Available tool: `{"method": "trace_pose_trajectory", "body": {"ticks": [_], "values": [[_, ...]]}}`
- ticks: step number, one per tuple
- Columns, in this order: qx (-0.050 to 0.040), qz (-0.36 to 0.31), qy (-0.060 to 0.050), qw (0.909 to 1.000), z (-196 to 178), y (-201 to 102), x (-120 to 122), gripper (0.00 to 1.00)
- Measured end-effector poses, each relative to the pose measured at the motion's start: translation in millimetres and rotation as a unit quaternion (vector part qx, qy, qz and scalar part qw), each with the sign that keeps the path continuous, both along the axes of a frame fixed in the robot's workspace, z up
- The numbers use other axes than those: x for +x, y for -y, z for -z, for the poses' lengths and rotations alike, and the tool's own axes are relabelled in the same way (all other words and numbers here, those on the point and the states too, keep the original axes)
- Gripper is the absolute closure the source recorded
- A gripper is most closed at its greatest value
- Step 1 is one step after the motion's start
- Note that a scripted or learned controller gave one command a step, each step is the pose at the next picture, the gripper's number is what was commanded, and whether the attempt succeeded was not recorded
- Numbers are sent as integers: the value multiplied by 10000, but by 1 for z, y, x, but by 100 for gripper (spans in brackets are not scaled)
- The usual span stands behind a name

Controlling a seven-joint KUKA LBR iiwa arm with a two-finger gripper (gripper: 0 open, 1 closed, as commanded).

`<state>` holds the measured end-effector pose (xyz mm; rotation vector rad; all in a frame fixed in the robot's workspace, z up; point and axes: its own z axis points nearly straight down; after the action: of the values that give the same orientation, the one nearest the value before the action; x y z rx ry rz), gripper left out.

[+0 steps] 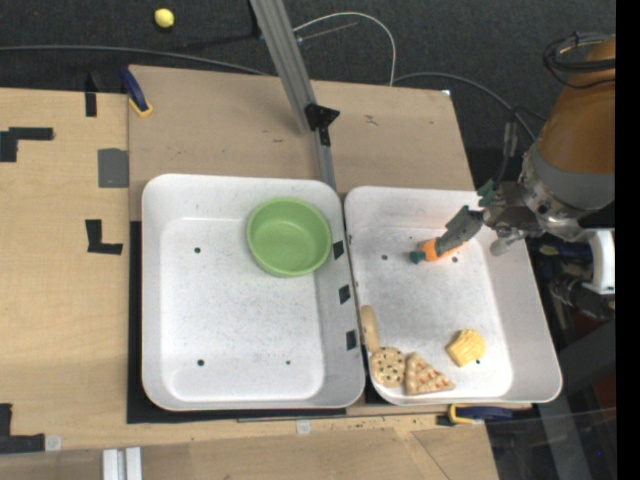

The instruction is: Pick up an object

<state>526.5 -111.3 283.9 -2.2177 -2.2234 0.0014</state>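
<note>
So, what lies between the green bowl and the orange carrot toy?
In the camera view, between the green bowl and the carrot toy run the two bins' adjoining rims, then bare speckled floor.

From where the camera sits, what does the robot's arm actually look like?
The arm is bulky and rounded, with a broad orange band above a grey wrist section. Thin cables loop around its top. It narrows into a slim grey gripper with dark metal parts and a small teal patch near its base.
</note>
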Motion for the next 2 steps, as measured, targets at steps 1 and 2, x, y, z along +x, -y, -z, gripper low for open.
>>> {"method": "trace_pose_trajectory", "body": {"ticks": [1, 2], "values": [[-3, 0, 1, 10000, 0, 0, 0, 0], [2, 9, -27, 10000, 54, -11, 0, 0]]}}
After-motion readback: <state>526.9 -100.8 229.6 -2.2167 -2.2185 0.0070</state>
